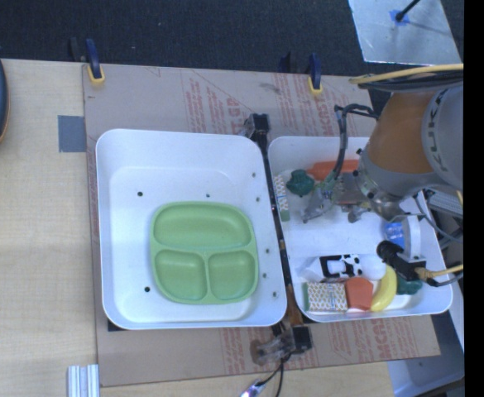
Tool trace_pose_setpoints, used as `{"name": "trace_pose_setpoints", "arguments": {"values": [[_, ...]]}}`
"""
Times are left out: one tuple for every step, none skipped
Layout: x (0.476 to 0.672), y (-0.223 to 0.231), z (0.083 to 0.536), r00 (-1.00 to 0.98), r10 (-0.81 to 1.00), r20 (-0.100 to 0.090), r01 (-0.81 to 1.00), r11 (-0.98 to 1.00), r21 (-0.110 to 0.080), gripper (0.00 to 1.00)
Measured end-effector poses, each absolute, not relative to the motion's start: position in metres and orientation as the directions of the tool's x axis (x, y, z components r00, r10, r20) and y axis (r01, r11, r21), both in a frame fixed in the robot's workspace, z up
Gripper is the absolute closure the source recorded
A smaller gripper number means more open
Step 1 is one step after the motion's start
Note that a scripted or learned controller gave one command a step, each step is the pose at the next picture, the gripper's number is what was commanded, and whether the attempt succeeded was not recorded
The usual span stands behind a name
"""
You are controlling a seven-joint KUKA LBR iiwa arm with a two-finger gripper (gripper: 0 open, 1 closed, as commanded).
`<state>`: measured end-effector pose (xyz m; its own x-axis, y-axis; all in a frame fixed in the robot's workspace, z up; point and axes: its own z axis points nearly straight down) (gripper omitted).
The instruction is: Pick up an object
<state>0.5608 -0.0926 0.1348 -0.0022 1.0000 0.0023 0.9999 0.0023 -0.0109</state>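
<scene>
End effector (334, 208), finger state indeterminate, sits low in the right bin (440, 304), the green toy (300, 183) just to its left.

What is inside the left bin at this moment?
The left bin holds one green divided tray, lying flat with three compartments that look bare. Whatever sits beneath the tray is covered. The loose items lie in the right bin.

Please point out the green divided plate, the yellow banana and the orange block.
Green plastic divided plate (202, 251), camera view: on its upper compartment.
Yellow toy banana (384, 291), camera view: on the middle of its curve.
Orange rectangular block (358, 294), camera view: on its top face.
</scene>
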Motion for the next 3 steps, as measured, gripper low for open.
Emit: {"name": "trace_pose_setpoints", "arguments": {"values": [[0.650,-0.112,0.128,-0.006,1.000,-0.002,1.000,0.006,0.003,0.00],[0.594,-0.067,0.196,-0.007,1.000,0.002,1.000,0.007,-0.001,0.00],[0.595,-0.069,0.203,-0.010,1.000,0.001,1.000,0.010,-0.006,1.00]]}}
